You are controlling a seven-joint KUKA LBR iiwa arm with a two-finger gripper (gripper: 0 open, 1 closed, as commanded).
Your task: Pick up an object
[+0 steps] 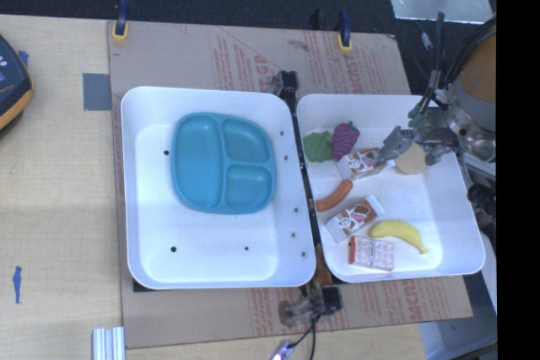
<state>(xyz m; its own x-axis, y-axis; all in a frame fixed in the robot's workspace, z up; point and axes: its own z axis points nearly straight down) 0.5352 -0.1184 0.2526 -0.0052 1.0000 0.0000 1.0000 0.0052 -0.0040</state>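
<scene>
At the reaching step, with nothing seen held by the gripper (396, 145). Can't tell if wide or narrow. Down low inside the right bin (447, 261). Just beside its tip: a small snack packet (361, 163). Close by its other side: a pale round thing (411, 162). A bit past the packet: purple grapes (345, 139) and a green toy (318, 146). Farther off: a banana (399, 233). Next, probably: choose the closest one, line up, go down, squeeze gently, lift.

Divided plate (224, 163) in left bin (143, 257), banana (399, 233) in right bin (460, 253)
</scene>
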